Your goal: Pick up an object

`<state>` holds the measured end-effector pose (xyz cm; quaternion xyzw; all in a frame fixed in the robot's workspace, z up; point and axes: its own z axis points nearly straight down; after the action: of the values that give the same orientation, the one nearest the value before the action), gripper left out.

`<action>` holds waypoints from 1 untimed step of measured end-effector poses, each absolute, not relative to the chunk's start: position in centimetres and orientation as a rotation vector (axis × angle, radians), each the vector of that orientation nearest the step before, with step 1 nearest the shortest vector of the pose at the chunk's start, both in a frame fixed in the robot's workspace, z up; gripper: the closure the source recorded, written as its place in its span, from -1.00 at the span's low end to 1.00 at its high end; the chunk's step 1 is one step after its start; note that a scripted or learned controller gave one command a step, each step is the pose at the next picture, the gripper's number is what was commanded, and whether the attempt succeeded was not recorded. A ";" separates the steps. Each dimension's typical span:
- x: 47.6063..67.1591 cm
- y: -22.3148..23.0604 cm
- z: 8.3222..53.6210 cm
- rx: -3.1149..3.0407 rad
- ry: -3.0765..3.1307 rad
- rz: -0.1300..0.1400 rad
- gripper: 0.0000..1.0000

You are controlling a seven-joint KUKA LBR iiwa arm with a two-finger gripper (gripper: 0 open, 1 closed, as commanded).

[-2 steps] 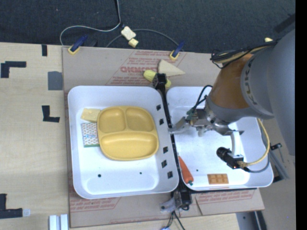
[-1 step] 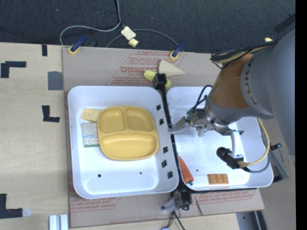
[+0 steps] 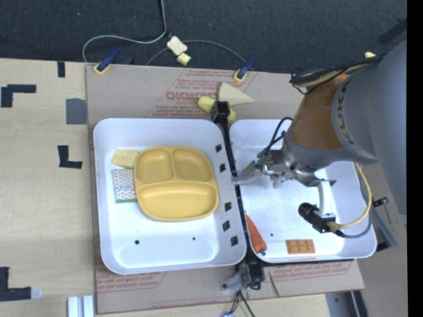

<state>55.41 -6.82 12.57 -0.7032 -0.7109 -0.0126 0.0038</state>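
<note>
1. The gripper [image 3: 254,171] hangs low at the right bin's [image 3: 344,251] nine o'clock wall; whether it grips anything, I cannot tell.
2. A carrot [image 3: 256,236] lies at six o'clock from it, a waffle [image 3: 300,246] at five.
3. Centre above one before descending.
</note>
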 end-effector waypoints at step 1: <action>55.4 -6.8 12.6 -2.204 -2.228 -0.039 -1.00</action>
<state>55.41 -6.82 12.57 -0.7032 -0.7108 -0.0126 0.0038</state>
